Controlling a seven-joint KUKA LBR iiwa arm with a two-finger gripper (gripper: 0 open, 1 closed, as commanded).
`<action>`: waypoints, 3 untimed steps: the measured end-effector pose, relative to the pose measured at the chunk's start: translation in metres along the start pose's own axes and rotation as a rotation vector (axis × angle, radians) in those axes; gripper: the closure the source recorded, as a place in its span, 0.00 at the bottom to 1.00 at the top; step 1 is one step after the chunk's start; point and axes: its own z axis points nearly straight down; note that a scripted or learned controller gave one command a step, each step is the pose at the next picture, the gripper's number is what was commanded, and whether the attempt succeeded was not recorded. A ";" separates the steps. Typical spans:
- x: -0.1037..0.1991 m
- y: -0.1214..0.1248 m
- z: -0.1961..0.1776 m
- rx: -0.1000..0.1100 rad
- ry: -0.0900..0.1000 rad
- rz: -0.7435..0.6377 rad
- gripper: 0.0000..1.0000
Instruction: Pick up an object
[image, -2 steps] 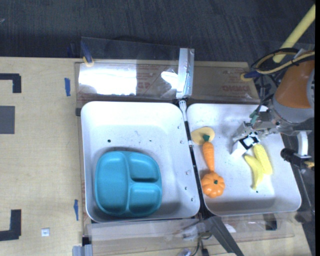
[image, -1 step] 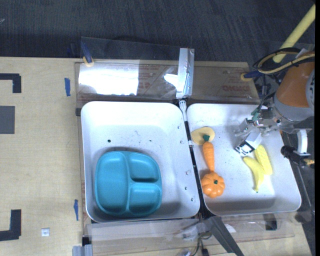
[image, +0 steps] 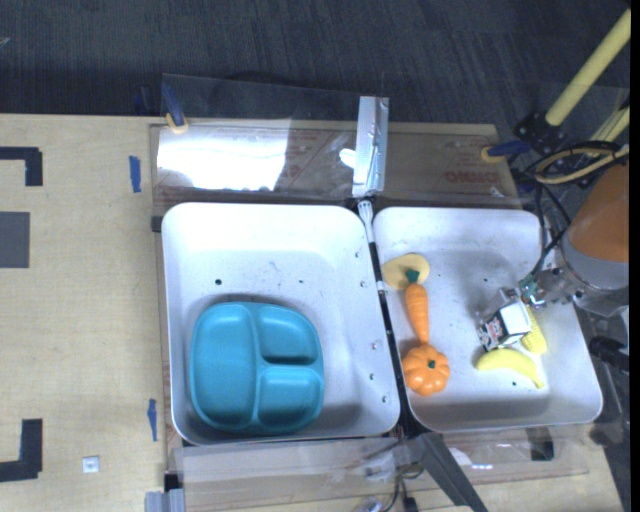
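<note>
Pincer (image: 508, 322), grip unclear, sits over curved yellow banana (image: 512, 361) in right bin (image: 470, 228).

arm: you see it reaching in from the right, orange band by the right bin's (image: 570, 400) right rim | gripper (image: 508, 322): low in that bin's right half, near its right wall | fingers: you can't read them

Blue divided tray (image: 258, 367) in the white left bin (image: 200, 235). Orange carrot (image: 417, 311), orange pumpkin (image: 426, 369), yellow banana (image: 512, 364) in the white right bin (image: 470, 232).
</note>
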 end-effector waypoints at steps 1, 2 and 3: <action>-0.003 0.000 -0.011 -0.003 -0.010 0.002 1.00; -0.003 0.001 -0.021 -0.006 -0.011 0.003 1.00; -0.020 0.042 -0.143 -0.002 -0.017 0.029 1.00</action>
